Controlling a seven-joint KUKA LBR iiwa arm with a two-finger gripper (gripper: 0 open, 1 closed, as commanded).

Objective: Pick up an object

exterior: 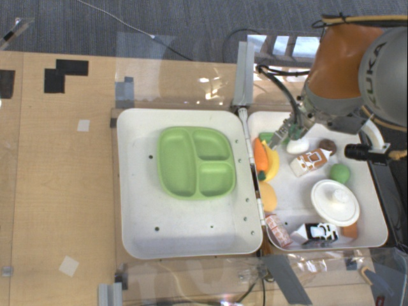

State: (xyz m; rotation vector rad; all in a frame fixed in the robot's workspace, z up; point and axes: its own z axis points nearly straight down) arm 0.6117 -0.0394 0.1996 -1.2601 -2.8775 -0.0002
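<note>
Claw low over the right bin

Whether it is spread or pinching cannot be told; it hangs among toys at the bin's far left, just beside the carrot and banana.

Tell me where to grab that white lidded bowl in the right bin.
Probably the small knob on top of the white lidded bowl, taken from straight above. The knob stands proud of a wide round lid, and neighbours crowd its sides. Lifting by the knob may raise only the lid.
</note>
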